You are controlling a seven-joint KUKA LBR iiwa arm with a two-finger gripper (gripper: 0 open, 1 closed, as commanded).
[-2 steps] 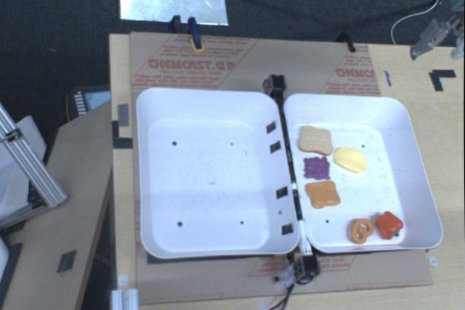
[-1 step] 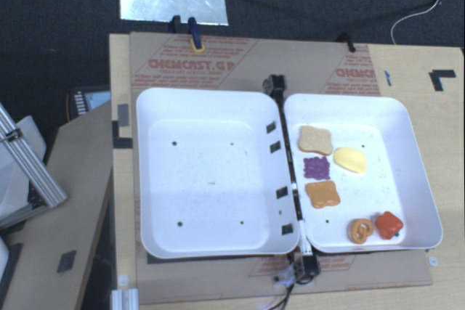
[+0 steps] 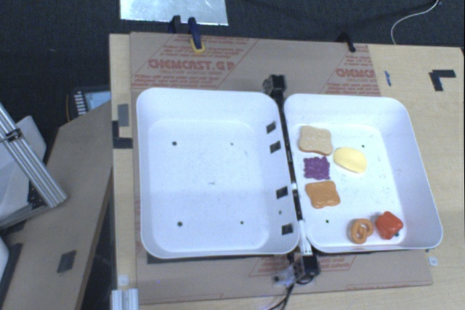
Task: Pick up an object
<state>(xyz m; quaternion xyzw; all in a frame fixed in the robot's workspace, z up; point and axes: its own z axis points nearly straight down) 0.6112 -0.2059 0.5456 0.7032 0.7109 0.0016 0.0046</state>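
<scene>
Six small food-like pieces lie in the right bin point(image 3: 407, 120) in the camera view: a tan toast slice point(image 3: 315, 139), a yellow piece point(image 3: 350, 160) just beside it, a purple cluster point(image 3: 316, 168), an orange-brown slab point(image 3: 322, 194), a pretzel-like ring point(image 3: 361, 230) and a red piece point(image 3: 389, 224) touching or nearly touching it. The left bin point(image 3: 156, 112) sits alongside. To pick well, I would aim for a piece with room around it (the yellow one looks the most free-standing), coming straight down and closing across its narrower span; the ring and red piece crowd each other near the bin wall. The arm's pose and the gripper's opening cannot be told from here.
</scene>
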